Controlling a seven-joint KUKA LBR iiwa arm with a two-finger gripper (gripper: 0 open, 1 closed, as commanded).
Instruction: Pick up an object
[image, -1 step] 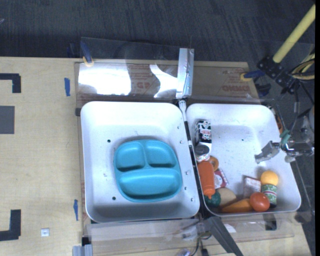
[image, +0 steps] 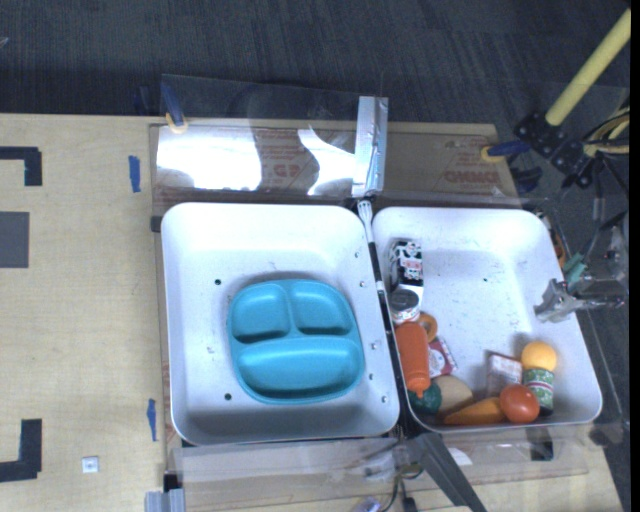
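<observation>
Crowded corner invites a missed or double grab.
Tool (image: 562, 296), grip state impossible to tell, hangs at the right bin (image: 470, 235) rim; tomato (image: 519, 403), bottle (image: 540, 385) and carrot (image: 474, 411) touch, so one could slip.

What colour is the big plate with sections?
Light blue. The divided plate shows clearly in the camera view.

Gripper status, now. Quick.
Gripper: at the right bin's right rim, nothing seen between its fingers; open or shut cannot be told.
</observation>
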